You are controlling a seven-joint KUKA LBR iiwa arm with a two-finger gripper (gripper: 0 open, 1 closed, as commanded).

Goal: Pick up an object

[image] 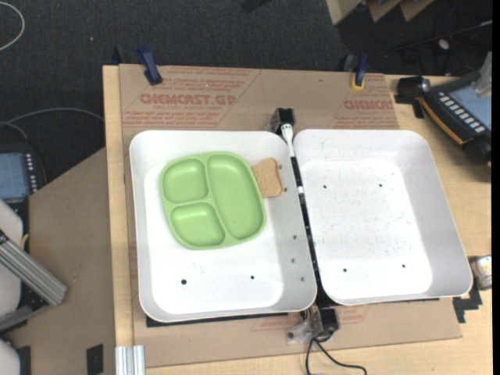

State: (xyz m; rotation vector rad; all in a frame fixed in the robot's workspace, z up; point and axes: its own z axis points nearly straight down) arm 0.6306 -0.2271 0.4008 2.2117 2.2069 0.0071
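A light green plate (212,200) with three compartments lies in the left white bin (211,283), toward its upper half. A small tan, bread-like slice (269,177) rests against the plate's upper right edge, close to the wall between the bins. The right white bin (375,280) holds only dark specks.
Both bins sit on a brown cardboard sheet (195,96) held by blue clamps (148,65) at the back. A black fitting (283,119) stands at the top of the seam between the bins. Cables and a connector (320,326) hang at the front edge. Dark equipment (457,112) lies at the far right.
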